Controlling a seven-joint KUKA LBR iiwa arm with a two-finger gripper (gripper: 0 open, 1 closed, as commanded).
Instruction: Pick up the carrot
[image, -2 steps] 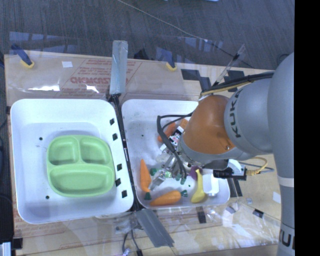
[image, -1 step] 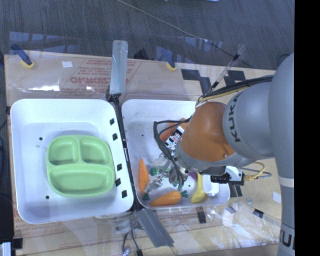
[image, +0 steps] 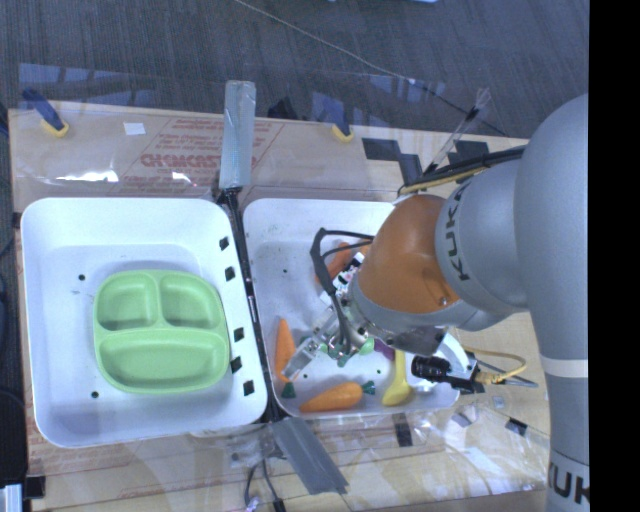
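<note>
Two orange carrots lie in the right bin (image: 290, 225). One carrot (image: 333, 398) rests along the bin's front wall, with a green tip at its right end. The other carrot (image: 285, 346) stands lengthwise near the bin's left wall. My gripper (image: 325, 349) hangs low over the bin, between the two carrots and just right of the left one. The orange wrist band and grey arm cover the bin's right half. No carrot shows in the gripper.
A yellow banana-like piece (image: 397, 384) lies right of the front carrot. A red-orange item (image: 346, 264) sits under a black cable further back. The left bin (image: 60, 230) holds a green divided plate (image: 160, 331).
</note>
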